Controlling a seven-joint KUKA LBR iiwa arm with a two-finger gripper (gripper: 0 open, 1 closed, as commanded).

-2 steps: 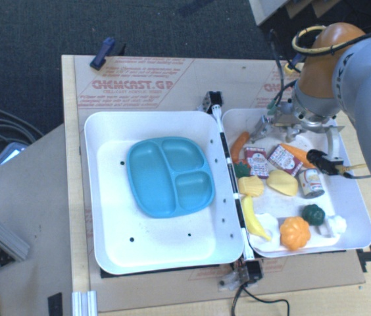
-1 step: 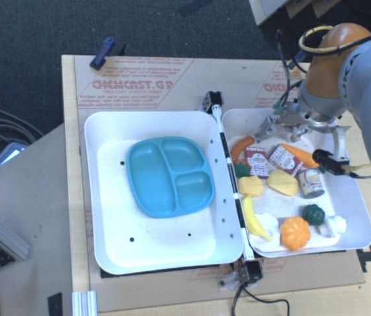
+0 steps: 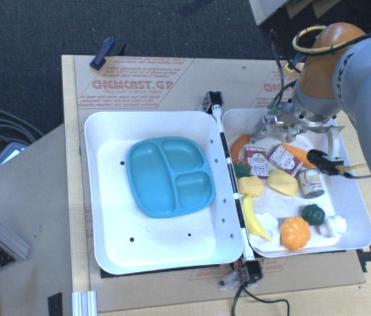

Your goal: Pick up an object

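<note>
Dark carpet surrounds a tabletop (image 3: 146, 84) bearing two white bins side by side. One blue divided tray (image 3: 171, 175), with three compartments, lies alone in the left bin (image 3: 106, 229). Lying in the right bin (image 3: 356, 226) is a crowd of toy foods: one banana (image 3: 254, 220) along the near left wall, its long axis running toward and away from the camera; one corn cob (image 3: 250, 187) just above it; one pale yellow lemon-like piece (image 3: 282, 182); one orange pumpkin (image 3: 295, 232); one dark green piece (image 3: 314, 213); one small can (image 3: 312, 183); two red-and-white packets (image 3: 270, 160); and one carrot (image 3: 295, 153) slanting toward the right. At the bin's far end, above the packets, hangs the hand (image 3: 289, 128); whether it is apart or together cannot be told
</note>
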